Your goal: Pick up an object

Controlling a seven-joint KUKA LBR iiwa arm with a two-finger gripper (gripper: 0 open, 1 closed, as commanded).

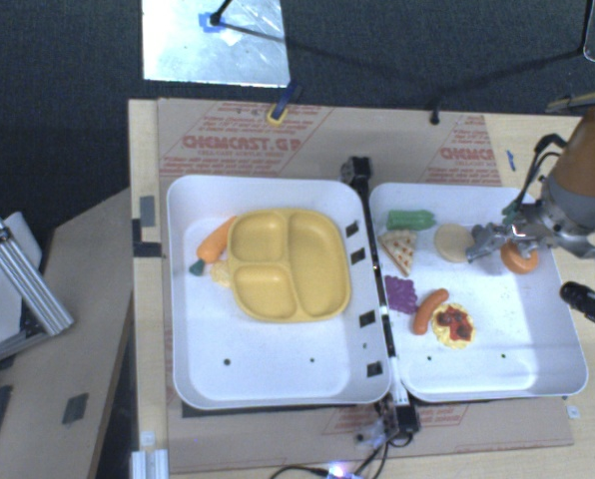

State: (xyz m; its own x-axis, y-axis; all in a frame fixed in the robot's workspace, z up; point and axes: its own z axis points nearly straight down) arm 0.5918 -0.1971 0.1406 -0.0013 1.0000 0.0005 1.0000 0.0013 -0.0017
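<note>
In the right bin [537, 367] lie a green vegetable [409, 220], a tan waffle wedge [399, 250], a beige round biscuit [450, 242], purple grapes [400, 293], a red sausage [429, 310] and a yellow patty with red sauce [454, 325]. My gripper [483, 242] hangs low over the bin's upper right part, its tip just right of the biscuit. An orange round piece [523, 259] lies right behind the gripper body, partly covered by it. Nothing shows as being held.
The left bin [193, 367] holds a yellow divided plate [283, 264], with a carrot [215, 239] and a small pale yellow piece [221, 273] at its left side. A black clip strip [372, 267] runs between the bins. The grey and orange arm [587, 168] covers the right bin's far right corner.
</note>
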